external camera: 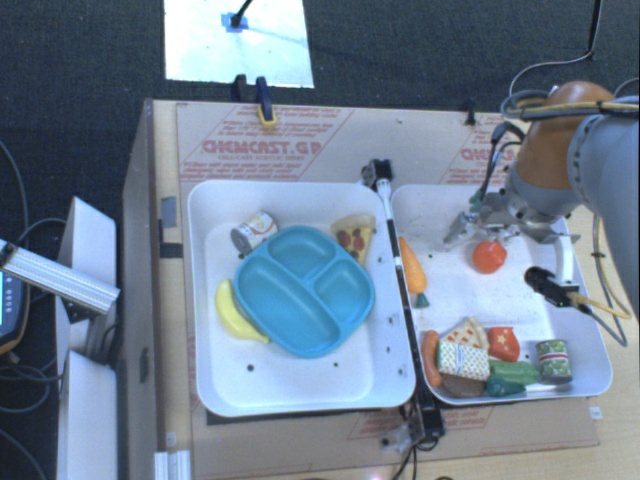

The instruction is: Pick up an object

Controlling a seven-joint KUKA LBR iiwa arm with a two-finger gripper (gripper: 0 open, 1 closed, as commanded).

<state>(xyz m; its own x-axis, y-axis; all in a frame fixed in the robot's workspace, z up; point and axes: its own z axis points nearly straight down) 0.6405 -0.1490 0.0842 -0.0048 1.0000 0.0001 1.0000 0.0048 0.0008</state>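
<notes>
step: we judge approach, nothing lifted | tool (483, 226): low in right bin (590, 353), grip state we cannot tell | tomato (489, 256): just beside tool, on bin floor | next: we'd centre over tomato, descend, close

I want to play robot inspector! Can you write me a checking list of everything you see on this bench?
Surface: brown bench board with red lettering, bearing two shallow white bins, left bin and right bin.
Job's things: round red-orange toy tomato and orange toy carrot in the right bin; heap of toy food at its near edge.
Clutter: blue divided plastic plate, yellow toy banana, small tin can and toy pizza slice in the left bin.
Grippers: two-finger gripper low over the right bin, just above the tomato; grip unclear.
Cables: dark cables looping by the arm.
Surroundings: dark carpet, white sheet.
</notes>
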